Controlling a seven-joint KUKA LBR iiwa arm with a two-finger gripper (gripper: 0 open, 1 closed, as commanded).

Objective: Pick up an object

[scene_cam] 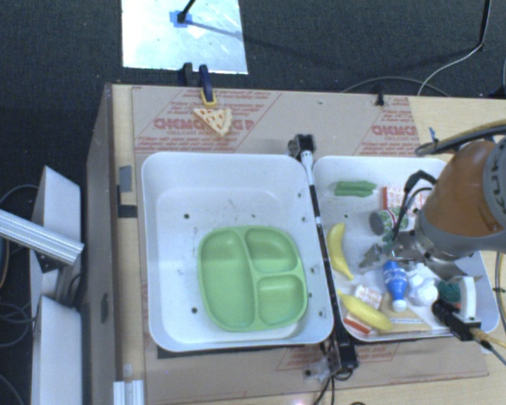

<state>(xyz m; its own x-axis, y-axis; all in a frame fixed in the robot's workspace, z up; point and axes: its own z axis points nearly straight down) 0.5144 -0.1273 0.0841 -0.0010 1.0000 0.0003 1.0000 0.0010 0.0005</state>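
Note:
My gripper (381, 245) hangs low over the middle of the right bin (325, 218), below the orange band of the arm (460, 188). A small blue bottle (395, 281) lies just beneath and in front of it. Left of the gripper, a yellow banana (339, 250) lies beside the bin's left wall. A second banana (367, 312) rests near the front edge. At the back of the bin lies a green vegetable (354, 189). I see nothing lifted clear of the pile.
The left bin (177, 192) holds a green divided plate (253, 277). In the right bin there is also a red-and-white packet (394, 197), a small carton (368, 295), a white lump (422, 292) and a teal item (449, 291). A yellow toy (212, 118) sits on the cardboard behind.

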